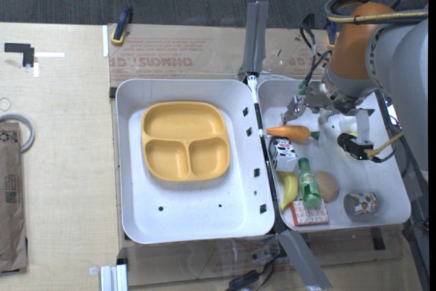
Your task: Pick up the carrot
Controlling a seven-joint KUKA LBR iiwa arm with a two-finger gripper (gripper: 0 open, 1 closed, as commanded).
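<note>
- Carrot [289, 132] lies flat in the right bin [388, 215], against its left wall, green stub pointing right — free on top, nothing stacked on it.
- Gripper [300, 104] hangs just above and behind the carrot; I can't tell from here whether the claw is apart or together.
- Carrot looks smooth, tapered, hard plastic — I'd expect it to roll.
- Clutter just below: small carton [283, 152], banana [289, 190], green bottle [309, 184].
- Left bin [129, 167] holds a yellow divided plate [184, 140] — glossy, three compartments.
</note>
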